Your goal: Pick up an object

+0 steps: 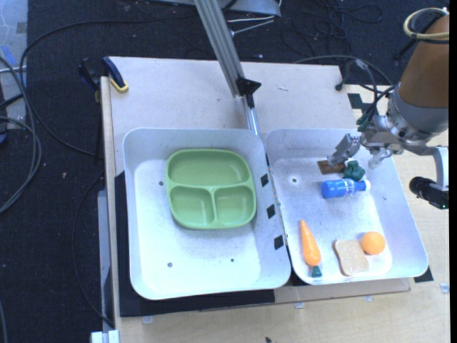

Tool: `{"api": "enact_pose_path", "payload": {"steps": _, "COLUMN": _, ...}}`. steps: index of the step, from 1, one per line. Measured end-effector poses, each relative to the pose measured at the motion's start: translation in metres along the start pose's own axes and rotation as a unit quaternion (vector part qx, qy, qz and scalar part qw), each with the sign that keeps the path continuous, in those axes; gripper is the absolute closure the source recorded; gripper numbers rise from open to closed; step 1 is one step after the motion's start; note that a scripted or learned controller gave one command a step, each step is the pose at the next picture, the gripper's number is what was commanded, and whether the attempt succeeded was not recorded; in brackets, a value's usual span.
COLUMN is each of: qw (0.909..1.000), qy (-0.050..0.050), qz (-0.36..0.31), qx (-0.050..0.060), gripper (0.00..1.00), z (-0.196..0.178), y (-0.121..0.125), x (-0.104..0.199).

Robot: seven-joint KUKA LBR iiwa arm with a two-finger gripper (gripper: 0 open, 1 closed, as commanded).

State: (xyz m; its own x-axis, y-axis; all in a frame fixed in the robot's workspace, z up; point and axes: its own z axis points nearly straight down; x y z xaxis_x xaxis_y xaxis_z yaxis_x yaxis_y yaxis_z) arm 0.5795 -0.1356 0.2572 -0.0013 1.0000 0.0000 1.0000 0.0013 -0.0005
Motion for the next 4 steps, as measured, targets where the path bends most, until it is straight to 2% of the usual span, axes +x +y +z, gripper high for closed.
{"api": "enact_pose_path", "payload": {"steps": 2, "qw": 1.0000, "qy": 0.001, "qz": 0.001, "qx": 0.003, "gripper": 0.00, "z": 0.124, "y": -0.013, "x": 0.001}}
{"api": "enact_pose_path", "payload": {"steps": 3, "qw": 1.0000, "qy": -0.001, "qz": 0.001, "qx": -0.001, "gripper": 0.00, "z": 0.166, "y": -0.012, "x": 0.001}}
{"api": "enact_pose_path", "payload": {"steps": 4, "qw": 1.0000, "qy": -0.002, "qz": 0.001, "qx": -0.003, "gripper": 1.00, "z": 0.152, "y": -0.011, "x": 0.000}}
